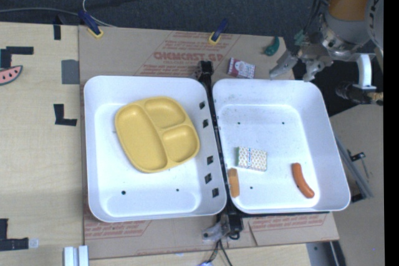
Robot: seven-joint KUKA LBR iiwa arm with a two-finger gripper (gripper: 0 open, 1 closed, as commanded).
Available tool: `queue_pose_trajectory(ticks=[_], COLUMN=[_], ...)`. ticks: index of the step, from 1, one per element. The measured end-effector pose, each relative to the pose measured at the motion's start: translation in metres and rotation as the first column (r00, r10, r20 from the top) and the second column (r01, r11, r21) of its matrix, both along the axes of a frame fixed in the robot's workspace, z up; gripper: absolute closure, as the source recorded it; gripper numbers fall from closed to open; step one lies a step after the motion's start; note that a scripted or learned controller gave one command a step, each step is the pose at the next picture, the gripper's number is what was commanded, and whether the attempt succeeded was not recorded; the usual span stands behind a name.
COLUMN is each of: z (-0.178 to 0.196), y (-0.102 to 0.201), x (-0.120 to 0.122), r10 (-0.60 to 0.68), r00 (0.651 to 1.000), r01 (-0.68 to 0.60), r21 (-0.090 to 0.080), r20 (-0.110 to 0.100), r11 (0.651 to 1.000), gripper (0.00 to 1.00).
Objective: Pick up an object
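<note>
Sausage (pixel 303 180) sits by the right bin's (pixel 324 110) right edge, untouched. Gripper (pixel 293 68) hovers beyond the bin's far right corner, jaws apart, empty.

Bench (pixel 37 152) with cardboard sheet (pixel 181 53) under two white bins (pixel 100 196), side by side.

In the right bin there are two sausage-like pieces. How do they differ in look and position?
The sausage by the divider is shorter, paler orange, and lies nearly straight against the right bin's left wall. The sausage near the right side is longer, redder, and lies slanted on the open floor. Both sit toward the bin's front edge, apart from the patterned square.
</note>
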State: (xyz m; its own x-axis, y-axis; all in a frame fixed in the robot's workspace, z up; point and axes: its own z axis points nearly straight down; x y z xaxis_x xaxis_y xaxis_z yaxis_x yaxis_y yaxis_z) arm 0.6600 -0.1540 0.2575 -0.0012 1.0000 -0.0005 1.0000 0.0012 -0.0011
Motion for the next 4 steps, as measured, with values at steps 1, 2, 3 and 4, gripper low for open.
queue_pose_trajectory(ticks=[1,2,3,4], z=[-0.162,-0.171,-0.171,-0.161], y=[-0.017,0.004,0.027,0.027], x=[-0.042,0.010,-0.017,-0.016], r10=[0.000,0.001,0.001,0.001], r00=[1.000,1.000,1.000,1.000], r01=[0.000,-0.001,-0.001,-0.001], r21=[0.001,0.000,-0.001,-0.002], r20=[-0.001,0.005,0.003,0.004], r11=[1.000,1.000,1.000,1.000], gripper=[0.00,0.00,0.00,1.00])
